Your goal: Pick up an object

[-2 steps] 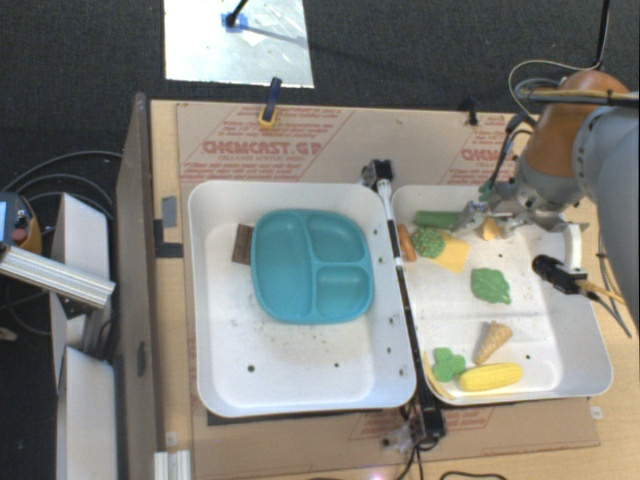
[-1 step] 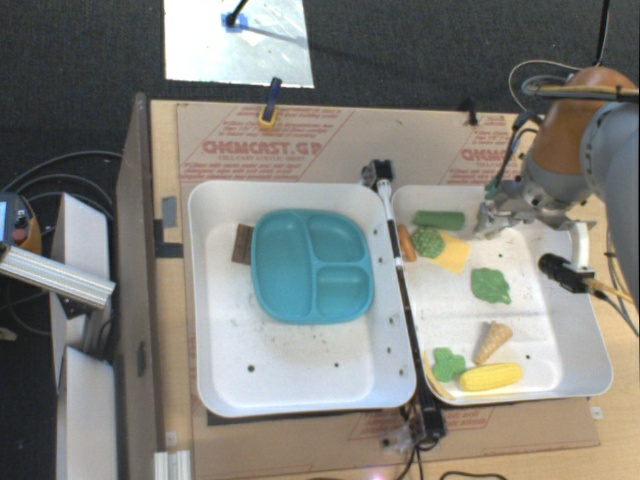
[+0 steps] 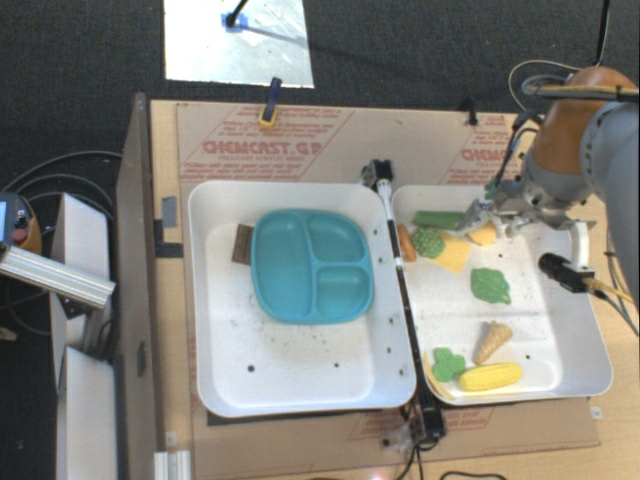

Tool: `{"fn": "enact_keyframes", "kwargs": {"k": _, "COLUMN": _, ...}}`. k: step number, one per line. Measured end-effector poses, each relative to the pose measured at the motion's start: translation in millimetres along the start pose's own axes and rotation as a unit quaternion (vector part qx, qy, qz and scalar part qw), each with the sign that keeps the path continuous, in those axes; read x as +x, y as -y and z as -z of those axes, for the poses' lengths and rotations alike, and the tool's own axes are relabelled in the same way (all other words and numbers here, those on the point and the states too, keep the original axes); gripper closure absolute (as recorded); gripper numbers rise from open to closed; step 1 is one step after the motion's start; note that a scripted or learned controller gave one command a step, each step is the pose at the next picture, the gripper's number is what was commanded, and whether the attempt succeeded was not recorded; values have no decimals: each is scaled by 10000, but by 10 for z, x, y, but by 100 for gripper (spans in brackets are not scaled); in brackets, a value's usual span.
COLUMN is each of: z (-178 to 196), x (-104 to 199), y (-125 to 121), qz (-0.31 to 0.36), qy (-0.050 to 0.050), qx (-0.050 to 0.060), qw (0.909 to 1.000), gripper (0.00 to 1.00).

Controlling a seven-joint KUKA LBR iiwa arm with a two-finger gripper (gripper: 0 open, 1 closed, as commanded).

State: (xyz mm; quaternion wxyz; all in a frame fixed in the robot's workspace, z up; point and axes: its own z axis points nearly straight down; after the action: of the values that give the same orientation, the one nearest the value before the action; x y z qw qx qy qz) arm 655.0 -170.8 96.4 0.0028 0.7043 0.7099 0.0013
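Two shallow white bins sit side by side on the bench. Nearest, along the right bin's [image 3: 585, 363] front edge, lie a yellow plastic corn cob [image 3: 489, 376], a small green broccoli-like toy [image 3: 447, 364] and a tan ice-cream cone [image 3: 490, 341]. Farther in, near the middle, rests a flat green leafy piece [image 3: 490, 285]. Toward the back edge are a yellow cheese-like wedge [image 3: 454, 256], a round green knobbly toy [image 3: 429, 242], an orange carrot-like stick [image 3: 406, 243] against the dividing wall, and a long green pod [image 3: 438, 219]. The left bin [image 3: 220, 368] holds a teal divided plastic plate [image 3: 311, 266] with a small brown block [image 3: 242, 244] touching its left rim.

At the right bin's back edge the arm's gripper [image 3: 497, 214] is down just beside a small yellow piece [image 3: 483, 235]; how its pincer stands I cannot tell. Nothing is visibly held or lifted, so I judge the pick is at the reaching stage: grasping and raising are left.
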Motion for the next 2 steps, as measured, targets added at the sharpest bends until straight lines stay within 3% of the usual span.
{"fn": "enact_keyframes", "kwargs": {"k": 1, "z": 116, "x": -1, "y": -13, "qz": 12, "qy": 6, "qx": -22, "qw": 10000, "gripper": 100}}
{"fn": "enact_keyframes", "kwargs": {"k": 2, "z": 113, "x": -2, "y": -11, "qz": 17, "qy": 9, "qx": -17, "qw": 10000, "gripper": 0}}
